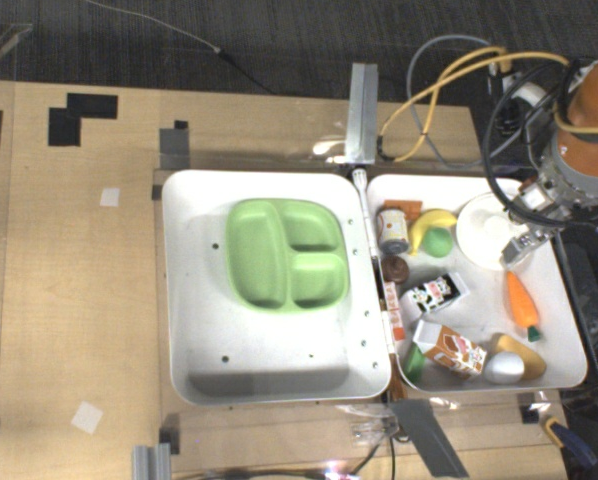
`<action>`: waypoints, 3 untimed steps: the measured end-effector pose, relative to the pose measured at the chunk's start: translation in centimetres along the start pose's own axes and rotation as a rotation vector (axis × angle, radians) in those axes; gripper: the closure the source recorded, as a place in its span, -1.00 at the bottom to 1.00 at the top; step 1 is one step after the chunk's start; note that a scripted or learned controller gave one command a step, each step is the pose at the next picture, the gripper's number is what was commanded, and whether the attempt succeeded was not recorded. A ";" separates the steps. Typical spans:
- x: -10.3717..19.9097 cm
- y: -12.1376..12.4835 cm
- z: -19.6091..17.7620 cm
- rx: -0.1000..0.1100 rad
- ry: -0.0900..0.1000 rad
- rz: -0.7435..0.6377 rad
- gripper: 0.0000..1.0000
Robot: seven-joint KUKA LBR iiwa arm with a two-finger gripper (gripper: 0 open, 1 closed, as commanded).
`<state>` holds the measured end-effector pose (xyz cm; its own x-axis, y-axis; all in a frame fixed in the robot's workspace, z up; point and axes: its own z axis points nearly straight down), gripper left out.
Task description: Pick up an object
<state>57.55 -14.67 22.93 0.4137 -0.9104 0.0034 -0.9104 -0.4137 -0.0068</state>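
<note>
Sitting in the right-hand white bin, at the frame's right side, is the long orange plastic carrot, the nearest pickable thing to the metal two-finger gripper hovering just above it, by a round white plate. Can't tell how the fingers stand. Risk-wise, a descent there could catch the plate's rim and miss the carrot altogether.

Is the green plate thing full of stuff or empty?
Empty. The green divided tray lies flat in the left bin, and all its compartments show bare green.
</note>
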 end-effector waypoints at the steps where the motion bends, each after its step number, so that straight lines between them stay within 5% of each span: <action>1: -2.5 4.8 4.4 -0.005 -0.006 -0.328 1.00; 2: 1.4 7.6 6.9 -0.005 -0.005 -0.663 1.00; 3: 6.3 0.0 1.2 0.000 0.002 -0.732 1.00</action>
<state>60.15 -20.45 21.75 0.9160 -0.4010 0.0089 -0.4010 -0.9161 -0.0019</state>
